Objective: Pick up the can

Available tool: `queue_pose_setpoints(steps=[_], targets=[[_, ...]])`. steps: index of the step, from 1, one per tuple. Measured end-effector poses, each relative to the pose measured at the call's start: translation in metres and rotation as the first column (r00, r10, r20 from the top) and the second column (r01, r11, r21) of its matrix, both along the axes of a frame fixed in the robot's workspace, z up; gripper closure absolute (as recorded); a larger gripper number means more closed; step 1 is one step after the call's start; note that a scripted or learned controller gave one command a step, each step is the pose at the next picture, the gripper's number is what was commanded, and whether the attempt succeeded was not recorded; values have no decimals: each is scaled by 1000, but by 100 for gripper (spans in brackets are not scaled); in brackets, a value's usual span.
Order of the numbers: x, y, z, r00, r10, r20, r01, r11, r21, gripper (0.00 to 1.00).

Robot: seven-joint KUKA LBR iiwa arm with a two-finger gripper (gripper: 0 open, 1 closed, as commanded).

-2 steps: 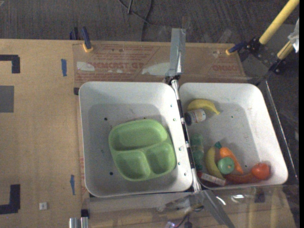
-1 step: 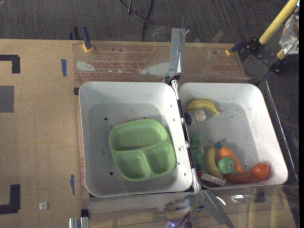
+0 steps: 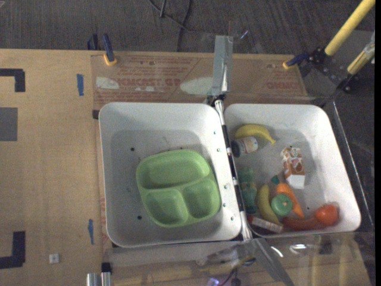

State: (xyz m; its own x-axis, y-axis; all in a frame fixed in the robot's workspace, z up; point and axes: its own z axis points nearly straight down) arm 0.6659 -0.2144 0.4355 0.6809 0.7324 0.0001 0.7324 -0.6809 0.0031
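The can (image 3: 247,182) lay against the left wall of the right bin (image 3: 334,137), crowded by a bottle (image 3: 248,145) above and toys below; the hand's state could not be told.

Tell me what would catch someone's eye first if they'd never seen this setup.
Most striking is the green divided plate lying alone in the left bin. Next, the right bin holds a bright jumble: a yellow banana near its back edge, and orange and red toy food heaped toward its front. A yellow pole slants across the top right corner.
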Motion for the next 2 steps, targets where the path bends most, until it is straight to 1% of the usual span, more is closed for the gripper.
queue_pose_setpoints(steps=[1,2], targets=[[-7,1,0,977,211,-4,-211,977,2,100],[1,1,0,983,-185,0,185,983,1,100]])
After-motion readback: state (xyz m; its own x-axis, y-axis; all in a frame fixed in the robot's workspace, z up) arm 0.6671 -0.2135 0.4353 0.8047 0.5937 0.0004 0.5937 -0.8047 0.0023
